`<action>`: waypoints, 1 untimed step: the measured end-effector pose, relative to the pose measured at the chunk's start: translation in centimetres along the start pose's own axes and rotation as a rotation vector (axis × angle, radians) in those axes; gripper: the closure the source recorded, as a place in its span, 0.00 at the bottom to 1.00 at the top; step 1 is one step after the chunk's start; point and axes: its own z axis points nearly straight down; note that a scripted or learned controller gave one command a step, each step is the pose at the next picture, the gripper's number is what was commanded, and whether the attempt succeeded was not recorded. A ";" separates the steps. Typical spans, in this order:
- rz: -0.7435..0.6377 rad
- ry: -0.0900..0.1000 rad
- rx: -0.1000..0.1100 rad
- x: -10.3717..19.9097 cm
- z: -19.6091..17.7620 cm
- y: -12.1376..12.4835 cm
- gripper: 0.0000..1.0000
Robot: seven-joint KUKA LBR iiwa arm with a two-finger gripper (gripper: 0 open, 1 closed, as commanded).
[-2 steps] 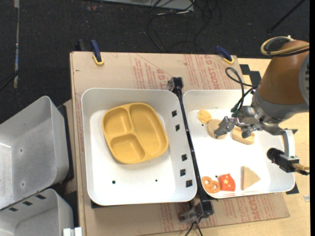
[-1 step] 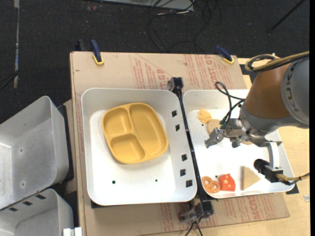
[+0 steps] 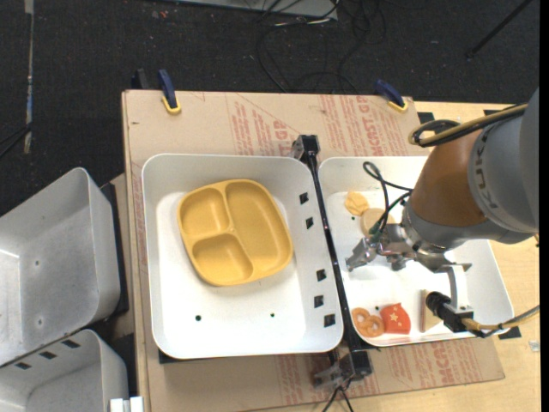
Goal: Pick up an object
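No object is picked up yet, so the choice is open. The nearest candidates are a small pale-yellow toy piece [image 3: 356, 202] and a tan rounded piece [image 3: 373, 221] just beside it, toward 5 o'clock. Both lie on the floor of the right white plastic bin [image 3: 491, 280], in its 11 o'clock part, near the wall shared with the other bin. The gripper [image 3: 377, 256] hangs low over this bin, at 6 o'clock from the tan piece and very near to it. I cannot tell whether the gripper is apart or together, and nothing is visibly held in it.

To do this step well, I think the gripper should be centred over one piece alone, because the two lie so close that both may be pushed aside. The pale-yellow piece is near the bin wall, so an approach from the open side seems safer.

Further out, an orange ring-shaped toy [image 3: 369, 321] and a red block with a yellow star [image 3: 395, 318] lie side by side at 7 o'clock in the same bin. The grey and orange arm [image 3: 463, 187] enters from 3 o'clock. The left white plastic bin [image 3: 171, 316] holds a yellow three-compartment plastic plate [image 3: 233, 230]. Both bins rest on the brown counter [image 3: 214, 118].
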 end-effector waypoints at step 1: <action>0.001 -0.001 -0.006 0.0 -1.3 0.1 1.00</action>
